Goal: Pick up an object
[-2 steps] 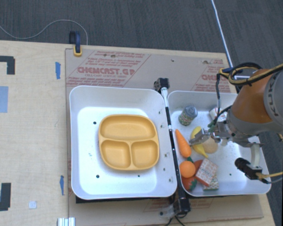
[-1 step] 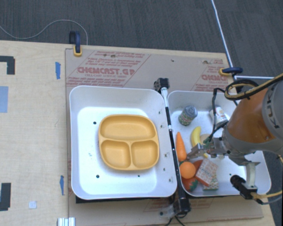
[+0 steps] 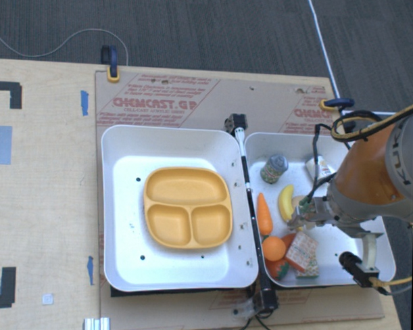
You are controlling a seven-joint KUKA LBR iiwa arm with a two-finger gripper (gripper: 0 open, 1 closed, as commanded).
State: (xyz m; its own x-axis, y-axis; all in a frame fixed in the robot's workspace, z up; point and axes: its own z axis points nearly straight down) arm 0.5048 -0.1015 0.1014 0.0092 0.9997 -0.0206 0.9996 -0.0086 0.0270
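Down in the right half of the frame, the gripper (image 3: 305, 213) sits low in the right bin (image 3: 386, 263), just beside the banana (image 3: 286, 201) and above the small printed box (image 3: 303, 254); whether its jaws are open or closed cannot be told. Nearby lie a carrot (image 3: 263, 214), an orange (image 3: 274, 248) and a small can (image 3: 275, 168), while the left bin (image 3: 117, 212) holds a yellow divided tray (image 3: 188, 207).

Red "CHEMCAST GP" printing repeated across the brown protective sheet (image 3: 161, 98) under the bins, smaller lines unreadable
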